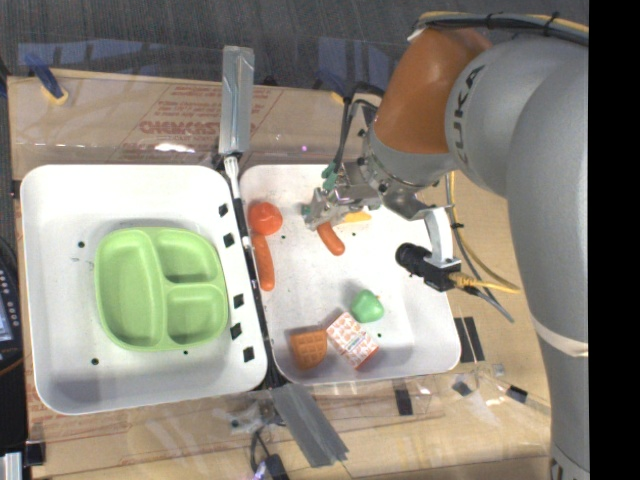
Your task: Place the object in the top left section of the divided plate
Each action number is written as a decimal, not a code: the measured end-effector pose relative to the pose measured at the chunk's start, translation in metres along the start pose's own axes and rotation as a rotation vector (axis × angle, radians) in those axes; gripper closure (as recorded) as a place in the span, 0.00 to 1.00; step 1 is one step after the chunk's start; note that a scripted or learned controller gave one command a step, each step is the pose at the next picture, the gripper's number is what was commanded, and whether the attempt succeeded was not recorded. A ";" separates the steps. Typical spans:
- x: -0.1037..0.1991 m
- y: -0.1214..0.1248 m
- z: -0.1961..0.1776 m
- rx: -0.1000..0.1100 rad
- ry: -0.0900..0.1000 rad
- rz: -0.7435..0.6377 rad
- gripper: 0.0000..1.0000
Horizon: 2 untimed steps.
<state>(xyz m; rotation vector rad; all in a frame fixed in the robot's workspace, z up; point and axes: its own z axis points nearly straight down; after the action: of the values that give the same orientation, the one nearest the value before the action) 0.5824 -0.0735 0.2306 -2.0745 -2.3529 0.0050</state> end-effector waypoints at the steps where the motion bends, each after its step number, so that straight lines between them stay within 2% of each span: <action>1: 0.043 0.035 0.020 -0.004 -0.002 -0.185 1.00; 2: 0.119 0.071 0.018 -0.005 -0.002 -0.387 1.00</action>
<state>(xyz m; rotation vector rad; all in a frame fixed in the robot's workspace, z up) 0.6383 0.0534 0.2120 -1.5849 -2.7120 0.0006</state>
